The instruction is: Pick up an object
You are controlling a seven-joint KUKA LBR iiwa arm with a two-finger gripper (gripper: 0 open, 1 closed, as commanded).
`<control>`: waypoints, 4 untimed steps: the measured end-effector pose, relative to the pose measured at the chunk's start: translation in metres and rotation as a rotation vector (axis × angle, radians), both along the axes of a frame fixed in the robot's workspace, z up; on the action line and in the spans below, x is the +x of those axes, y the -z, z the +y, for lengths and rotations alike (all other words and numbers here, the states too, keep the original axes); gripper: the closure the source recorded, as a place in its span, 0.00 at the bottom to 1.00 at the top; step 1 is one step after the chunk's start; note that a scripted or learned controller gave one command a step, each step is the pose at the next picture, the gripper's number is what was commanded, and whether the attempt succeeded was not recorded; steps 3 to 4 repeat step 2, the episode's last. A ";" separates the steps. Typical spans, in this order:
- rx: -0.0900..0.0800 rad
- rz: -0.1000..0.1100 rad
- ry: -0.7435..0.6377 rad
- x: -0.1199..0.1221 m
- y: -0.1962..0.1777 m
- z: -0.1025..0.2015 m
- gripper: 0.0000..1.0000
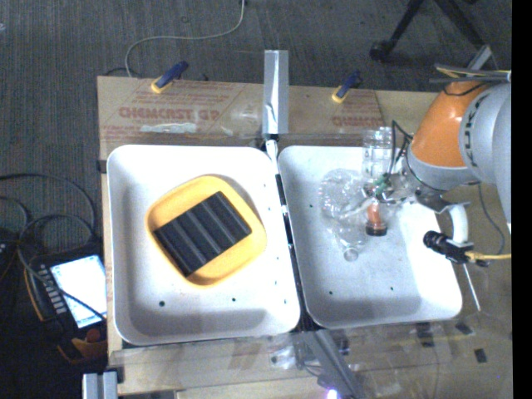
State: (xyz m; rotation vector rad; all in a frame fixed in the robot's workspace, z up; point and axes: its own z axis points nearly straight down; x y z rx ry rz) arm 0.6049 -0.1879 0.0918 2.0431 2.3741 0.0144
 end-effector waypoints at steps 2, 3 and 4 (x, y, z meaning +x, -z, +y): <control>-0.004 0.013 -0.205 0.012 -0.086 0.053 1.00; -0.004 0.013 -0.205 0.012 -0.086 0.053 1.00; -0.004 0.013 -0.205 0.012 -0.086 0.053 1.00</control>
